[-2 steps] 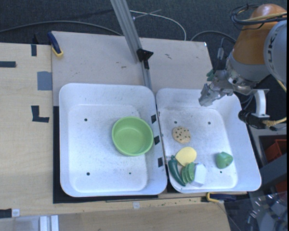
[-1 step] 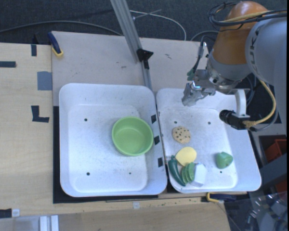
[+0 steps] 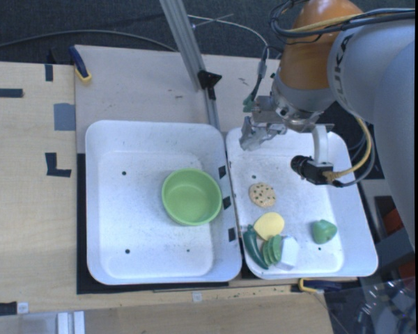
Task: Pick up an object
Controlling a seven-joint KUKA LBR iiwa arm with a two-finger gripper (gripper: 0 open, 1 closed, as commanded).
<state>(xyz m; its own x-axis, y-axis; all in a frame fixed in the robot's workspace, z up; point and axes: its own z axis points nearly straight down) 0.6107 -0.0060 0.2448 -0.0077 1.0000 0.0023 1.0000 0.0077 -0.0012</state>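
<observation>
My gripper hangs over the far left corner of the right bin, with nothing visible between its fingers. In that bin, nearer the front, lie a chocolate-chip cookie, a yellow round piece, a green sliced vegetable beside a small white block, and a green lump. The cookie lies about 80 pixels below the gripper. A green bowl sits upright in the left bin.
A slanted metal pole rises behind the bins, with a black clamp near the bins' shared wall. A cable runs along the arm's wrist. A black fitting on the arm hangs over the right bin's middle.
</observation>
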